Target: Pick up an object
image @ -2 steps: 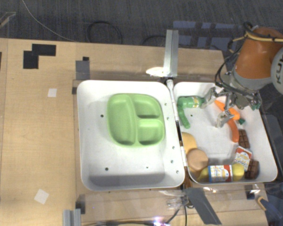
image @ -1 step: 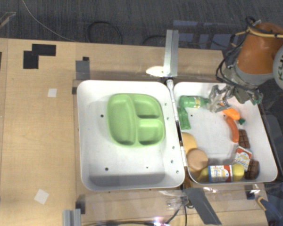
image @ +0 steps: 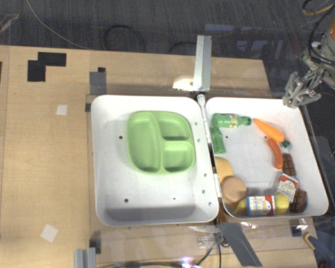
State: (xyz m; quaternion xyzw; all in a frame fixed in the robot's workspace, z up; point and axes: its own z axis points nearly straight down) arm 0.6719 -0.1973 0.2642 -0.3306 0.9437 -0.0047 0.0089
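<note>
Nearest, a small bottle (image: 261,205) lies in the right bin (image: 318,172): light, rigid, slick, best pinched across its middle. Gripper (image: 301,92) hovers spread beyond the bin's far-right corner.

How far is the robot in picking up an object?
Nothing looks done yet. The gripper hangs above the far right corner of the right bin, with nothing between its fingers. The carrot, bottle and other items lie in the bin. Descent, grasp and lift remain.
</note>
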